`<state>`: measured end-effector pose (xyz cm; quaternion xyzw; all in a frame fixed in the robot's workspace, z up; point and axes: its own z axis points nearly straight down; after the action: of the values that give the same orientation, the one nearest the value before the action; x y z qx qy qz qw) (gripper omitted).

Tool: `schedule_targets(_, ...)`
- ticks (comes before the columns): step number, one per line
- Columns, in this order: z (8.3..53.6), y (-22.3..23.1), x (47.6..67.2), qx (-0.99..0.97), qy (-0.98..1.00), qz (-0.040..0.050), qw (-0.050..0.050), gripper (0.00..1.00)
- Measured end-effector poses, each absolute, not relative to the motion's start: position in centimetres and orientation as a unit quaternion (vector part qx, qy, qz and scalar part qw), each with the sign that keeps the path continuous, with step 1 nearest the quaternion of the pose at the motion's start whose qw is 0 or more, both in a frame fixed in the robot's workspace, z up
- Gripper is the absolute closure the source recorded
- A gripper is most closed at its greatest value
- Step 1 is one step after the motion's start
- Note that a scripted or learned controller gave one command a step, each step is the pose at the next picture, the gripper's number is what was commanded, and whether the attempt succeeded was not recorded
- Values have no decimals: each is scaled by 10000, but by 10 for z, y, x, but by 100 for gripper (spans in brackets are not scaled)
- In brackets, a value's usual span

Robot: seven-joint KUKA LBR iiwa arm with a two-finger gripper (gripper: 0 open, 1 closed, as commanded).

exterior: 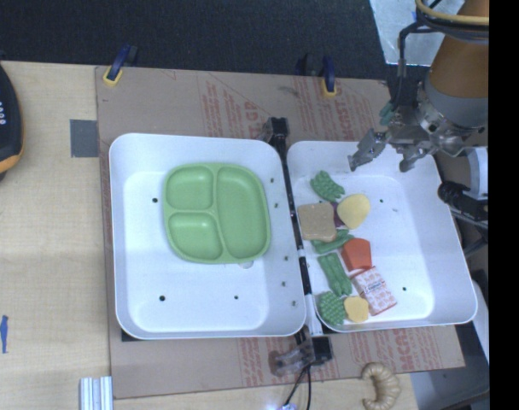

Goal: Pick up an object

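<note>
Camera view, green bean (335,273) lying near-vertical, right bin (430,254)

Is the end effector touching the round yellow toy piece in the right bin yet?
Apart. The camera view shows the end effector open above the right bin's far edge, with bare white bin floor between its fingertips and the round yellow toy piece.

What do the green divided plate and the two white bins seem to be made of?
The light green three-compartment plate looks like matte moulded plastic, judging by its soft rounded ridges and even colour. The shallow white bins look like smooth, slightly glossy plastic with rounded corners, though coated metal is possible.
</note>
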<state>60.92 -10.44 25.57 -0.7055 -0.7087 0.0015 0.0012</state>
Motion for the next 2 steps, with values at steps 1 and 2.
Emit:
schedule_targets(1, 149, -119, 595, -7058, -7084, 49, 48, 0)
schedule_targets(2, 93, -117, 599, -7063, -7079, -6, 2, 0)
